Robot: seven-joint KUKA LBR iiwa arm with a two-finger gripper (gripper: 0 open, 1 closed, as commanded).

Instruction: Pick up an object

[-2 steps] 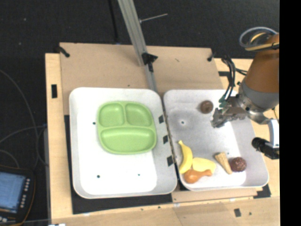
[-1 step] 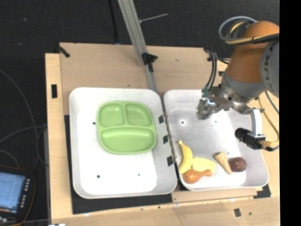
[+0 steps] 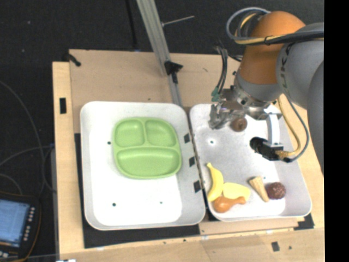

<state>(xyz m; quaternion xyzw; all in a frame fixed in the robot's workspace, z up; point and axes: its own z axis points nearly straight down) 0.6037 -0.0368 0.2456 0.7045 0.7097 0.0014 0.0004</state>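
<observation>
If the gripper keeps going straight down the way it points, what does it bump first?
Probably the bare floor of the right bin near its far-left corner. The gripper points down there; the small brown object sits just beside it. Depth is unclear.

green plate (image 3: 147,148), yellow banana (image 3: 216,180), white bins (image 3: 98,201)

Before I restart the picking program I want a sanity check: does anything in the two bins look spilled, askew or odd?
Nothing stands out. The green divided plate lies flat in the left bin. The banana and other toy food sit bunched at the right bin's near edge.
</observation>
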